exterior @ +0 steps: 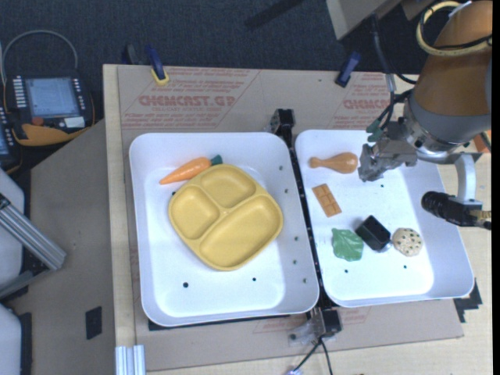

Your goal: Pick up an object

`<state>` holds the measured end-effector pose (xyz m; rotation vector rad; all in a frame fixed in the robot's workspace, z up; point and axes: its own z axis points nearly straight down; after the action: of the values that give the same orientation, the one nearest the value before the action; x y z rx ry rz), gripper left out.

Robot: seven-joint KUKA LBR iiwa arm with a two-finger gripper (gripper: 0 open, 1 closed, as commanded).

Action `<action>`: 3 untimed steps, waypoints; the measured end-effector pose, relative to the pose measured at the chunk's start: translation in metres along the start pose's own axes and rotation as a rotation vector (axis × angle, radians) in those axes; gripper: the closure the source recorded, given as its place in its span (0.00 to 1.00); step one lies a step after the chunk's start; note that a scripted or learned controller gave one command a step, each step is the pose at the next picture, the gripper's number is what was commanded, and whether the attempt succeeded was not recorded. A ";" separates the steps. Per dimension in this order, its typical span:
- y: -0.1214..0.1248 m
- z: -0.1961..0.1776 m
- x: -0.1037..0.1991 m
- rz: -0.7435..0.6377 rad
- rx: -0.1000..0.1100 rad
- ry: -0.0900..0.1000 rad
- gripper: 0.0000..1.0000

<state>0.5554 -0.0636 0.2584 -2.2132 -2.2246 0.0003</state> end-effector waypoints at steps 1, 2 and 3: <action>-0.009 0.018 0.047 0.000 0.002 0.000 1.00; -0.017 0.033 0.101 -0.001 0.002 0.000 1.00; -0.031 0.027 0.145 0.000 0.000 0.000 1.00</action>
<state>0.5238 0.0815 0.2320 -2.2126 -2.2250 0.0010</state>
